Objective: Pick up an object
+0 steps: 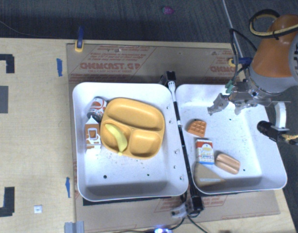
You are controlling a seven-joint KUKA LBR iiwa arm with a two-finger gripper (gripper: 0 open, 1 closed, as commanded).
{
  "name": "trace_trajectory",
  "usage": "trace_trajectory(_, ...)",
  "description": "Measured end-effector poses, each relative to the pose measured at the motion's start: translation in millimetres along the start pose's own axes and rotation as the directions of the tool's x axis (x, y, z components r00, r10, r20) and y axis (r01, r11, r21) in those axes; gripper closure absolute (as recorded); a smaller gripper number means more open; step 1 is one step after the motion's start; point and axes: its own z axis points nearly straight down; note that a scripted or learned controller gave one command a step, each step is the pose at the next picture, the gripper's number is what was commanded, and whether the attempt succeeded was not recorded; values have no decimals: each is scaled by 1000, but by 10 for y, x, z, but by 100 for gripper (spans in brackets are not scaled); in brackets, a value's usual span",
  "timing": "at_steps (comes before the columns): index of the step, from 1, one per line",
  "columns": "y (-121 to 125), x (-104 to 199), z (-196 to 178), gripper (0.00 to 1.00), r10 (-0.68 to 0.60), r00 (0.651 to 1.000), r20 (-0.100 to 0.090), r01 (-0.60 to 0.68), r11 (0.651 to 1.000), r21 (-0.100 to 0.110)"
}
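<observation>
While the two-finger metal gripper (225,104) hangs over the right-hand shallow white bin (265,178), you are at the approach step, nothing grasped.

Its jaws stand spread and bare above the bin's upper floor. Nearest is the small brown waffle-shaped toy (196,127); the orange-and-white carton (205,152) and tan hot-dog-like toy (227,163) lie lower (close together). Your next move likely calls for lowering squarely over one piece.

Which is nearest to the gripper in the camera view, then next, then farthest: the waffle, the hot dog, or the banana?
From the gripper:
1. Waffle, right bin, just below-left of the gripper.
2. Hot dog, right bin, near its front.
3. Banana, left bin, inside the yellow tray.
</observation>
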Motion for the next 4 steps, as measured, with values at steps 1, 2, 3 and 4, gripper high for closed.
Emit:
trace_trajectory(1, -428, -308, 989, 0, 1, 1000, 2, -1, 1000, -4)
trace_trajectory(2, -1006, -129, 1064, 0, 0, 1000, 7, 0, 1000, -21)
trace_trajectory(3, -992, -174, 951, 100, 5, 1000, 18, -4, 1000, -29)
trace_trajectory(4, -994, -173, 952, 0, 5, 1000, 18, -4, 1000, -29)
